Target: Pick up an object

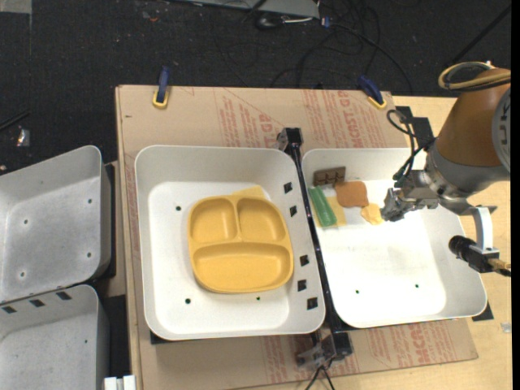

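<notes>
1. The pincer [393, 205] hangs low over the right bin [422, 299], at the upper middle of its floor, just beside a small pale-yellow piece [372, 214]. Whether it is released or clenched I cannot tell — the wrist hides the tips from this slant

2. The likeliest pick lies in a tight cluster at the bin's upper left: the yellow piece, an orange-brown piece [352, 193] touching or nearly touching it, a green block [325, 209] along the divider and a dark brown block [330, 176] by the back wall

3. Risk one — the yellow piece looks small and flat, so a descent slightly off centre could nudge it aside rather than close around it

4. Risk two: with the orange-brown piece so near, a closing stroke may catch both, or wedge one against the other and lift neither

5. Risk three: anything pushed left would end up against the divider, where a later approach has little room

6. The yellow divided tray [241, 244] sits in the left bin [162, 299], well apart — no hazard here
</notes>
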Available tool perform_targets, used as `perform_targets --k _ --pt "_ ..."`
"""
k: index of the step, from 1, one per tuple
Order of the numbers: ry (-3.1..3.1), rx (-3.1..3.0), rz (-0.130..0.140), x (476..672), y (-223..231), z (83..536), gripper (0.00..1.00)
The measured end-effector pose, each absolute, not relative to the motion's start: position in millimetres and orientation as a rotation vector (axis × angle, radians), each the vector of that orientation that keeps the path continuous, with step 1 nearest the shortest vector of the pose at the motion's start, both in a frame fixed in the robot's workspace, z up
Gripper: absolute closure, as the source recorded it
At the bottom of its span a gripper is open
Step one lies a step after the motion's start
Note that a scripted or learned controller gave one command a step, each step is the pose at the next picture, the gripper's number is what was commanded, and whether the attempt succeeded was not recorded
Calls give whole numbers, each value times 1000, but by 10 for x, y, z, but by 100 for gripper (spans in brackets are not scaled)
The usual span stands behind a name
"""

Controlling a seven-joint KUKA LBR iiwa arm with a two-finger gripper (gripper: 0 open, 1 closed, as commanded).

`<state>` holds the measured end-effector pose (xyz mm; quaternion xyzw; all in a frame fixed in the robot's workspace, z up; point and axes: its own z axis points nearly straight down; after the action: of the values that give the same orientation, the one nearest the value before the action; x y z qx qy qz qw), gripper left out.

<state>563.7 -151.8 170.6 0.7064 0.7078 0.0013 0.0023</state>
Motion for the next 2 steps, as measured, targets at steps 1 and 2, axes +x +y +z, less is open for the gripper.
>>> perform_targets --k 1,2 --pt "2221 2214 5 5650 -1503 2344 100" --pt "2222 2216 3 5657 -1503 2701 100"
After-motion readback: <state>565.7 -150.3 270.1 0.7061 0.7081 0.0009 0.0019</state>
